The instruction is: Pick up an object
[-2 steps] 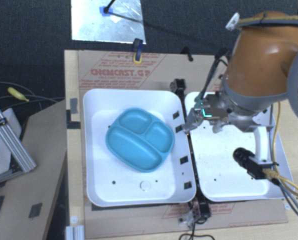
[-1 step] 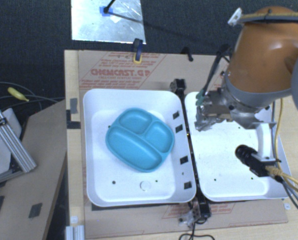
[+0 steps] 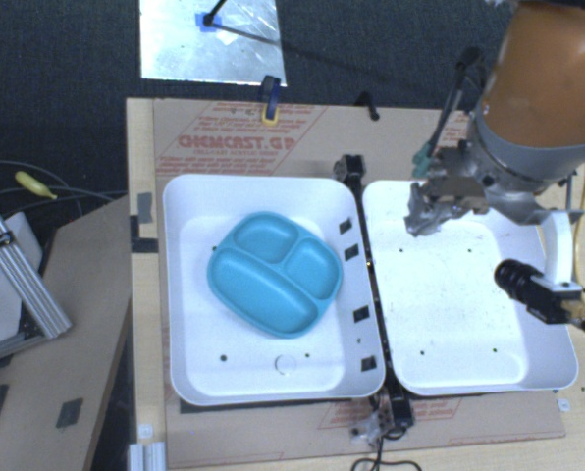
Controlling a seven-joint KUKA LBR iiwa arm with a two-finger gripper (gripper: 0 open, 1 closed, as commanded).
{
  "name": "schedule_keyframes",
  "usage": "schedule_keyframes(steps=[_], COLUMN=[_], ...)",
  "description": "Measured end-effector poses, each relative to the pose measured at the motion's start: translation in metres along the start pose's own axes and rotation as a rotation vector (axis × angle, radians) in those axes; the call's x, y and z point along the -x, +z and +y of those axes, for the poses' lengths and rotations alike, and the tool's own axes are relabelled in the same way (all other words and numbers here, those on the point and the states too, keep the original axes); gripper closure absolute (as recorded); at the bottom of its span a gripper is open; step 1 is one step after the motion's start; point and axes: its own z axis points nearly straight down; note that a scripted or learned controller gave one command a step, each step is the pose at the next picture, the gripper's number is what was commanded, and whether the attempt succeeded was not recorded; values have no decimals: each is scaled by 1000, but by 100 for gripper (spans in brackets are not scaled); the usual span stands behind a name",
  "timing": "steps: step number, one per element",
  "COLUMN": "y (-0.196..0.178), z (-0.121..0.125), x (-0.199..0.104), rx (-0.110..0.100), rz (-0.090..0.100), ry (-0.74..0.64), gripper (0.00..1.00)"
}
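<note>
Cardboard (image 3: pixel 243 135) printed "CHEMCAST GP" lies under 2 white bins (image 3: pixel 189 361).

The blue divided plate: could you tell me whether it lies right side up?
Right side up: the blue divided plate shows its three hollow compartments facing upward in the left bin.

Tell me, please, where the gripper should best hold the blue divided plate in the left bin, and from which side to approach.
Probably the blue divided plate by its raised outer rim, coming from above: it lies flat and too wide to span.

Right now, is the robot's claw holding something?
Gripper: over the right bin, nothing seen in it; open or closed cannot be told.
</note>
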Motion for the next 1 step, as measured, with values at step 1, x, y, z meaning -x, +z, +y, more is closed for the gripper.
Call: schedule_keyframes(steps=[1], y=[-33], z=[0], x=[-50], rx=[-2], rz=[1], ry=[-4], gripper=[100])
